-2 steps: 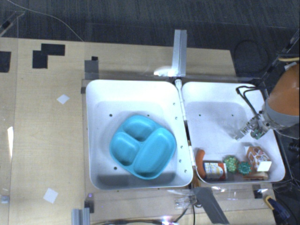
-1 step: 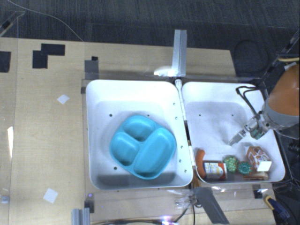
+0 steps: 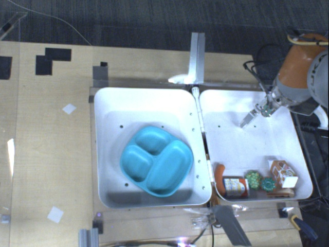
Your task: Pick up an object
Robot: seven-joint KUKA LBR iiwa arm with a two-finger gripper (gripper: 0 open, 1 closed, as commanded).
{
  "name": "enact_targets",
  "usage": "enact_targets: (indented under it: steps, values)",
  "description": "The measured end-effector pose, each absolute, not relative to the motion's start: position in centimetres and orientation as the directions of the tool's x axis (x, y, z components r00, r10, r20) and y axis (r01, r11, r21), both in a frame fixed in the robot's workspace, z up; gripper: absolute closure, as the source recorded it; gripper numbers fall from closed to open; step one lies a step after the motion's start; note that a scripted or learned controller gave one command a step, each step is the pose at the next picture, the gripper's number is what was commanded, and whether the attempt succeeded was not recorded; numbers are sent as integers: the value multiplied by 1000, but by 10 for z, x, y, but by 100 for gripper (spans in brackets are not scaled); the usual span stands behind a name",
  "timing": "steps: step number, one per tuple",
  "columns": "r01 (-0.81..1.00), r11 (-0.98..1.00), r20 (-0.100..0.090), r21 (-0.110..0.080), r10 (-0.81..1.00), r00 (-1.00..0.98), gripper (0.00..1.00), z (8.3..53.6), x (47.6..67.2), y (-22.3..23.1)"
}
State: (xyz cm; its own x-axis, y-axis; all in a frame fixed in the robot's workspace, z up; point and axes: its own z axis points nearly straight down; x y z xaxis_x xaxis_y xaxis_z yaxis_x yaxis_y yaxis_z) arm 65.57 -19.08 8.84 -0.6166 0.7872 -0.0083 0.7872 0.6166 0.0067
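So the table [image 3: 46, 153] is a light wood top with black squares stuck near its far left corner, and dark carpet is showing past the far edge. Two white bins are sitting side by side; the left bin [image 3: 105, 138] is carrying a blue divided tray [image 3: 157, 161]. The end effector [image 3: 248, 119] is hanging over the right bin [image 3: 293, 138] near its far edge, can't tell its state. Small objects [image 3: 254, 181] are crowding that bin's near edge.
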Motion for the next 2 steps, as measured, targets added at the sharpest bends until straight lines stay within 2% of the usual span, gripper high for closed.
enact_targets:
  steps: [1,2]
  values:
    - [744,668,-7,6,744,-668,0,148,590,-126]
    - [724,689,-11,10,724,-689,0,90,540,-119]
